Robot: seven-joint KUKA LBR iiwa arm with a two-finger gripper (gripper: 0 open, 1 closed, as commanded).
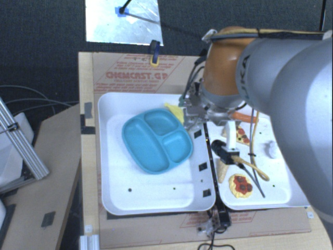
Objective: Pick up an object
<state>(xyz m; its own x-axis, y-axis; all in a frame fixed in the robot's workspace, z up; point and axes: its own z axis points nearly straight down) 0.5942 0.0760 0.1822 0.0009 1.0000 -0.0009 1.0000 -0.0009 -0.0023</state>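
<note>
Camera view: the arm [281,82] reaches down from the right, end effector [191,113] by the blue tray [156,139], grip state indiscernible.

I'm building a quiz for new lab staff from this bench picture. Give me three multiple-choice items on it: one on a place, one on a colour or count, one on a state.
1. Where does the divided plate lie?
A. left bin
B. right bin
C. bare cardboard

2. What colour is the plate?
A. red
B. blue
C. black

3. How does the plate lie?
A. stood on edge
B. flipped over
C. flat, hollows up

Answers:
1 A: it rests on the floor of the left bin.
2 B: its whole surface is light blue.
3 C: its three hollows face the camera.
</note>
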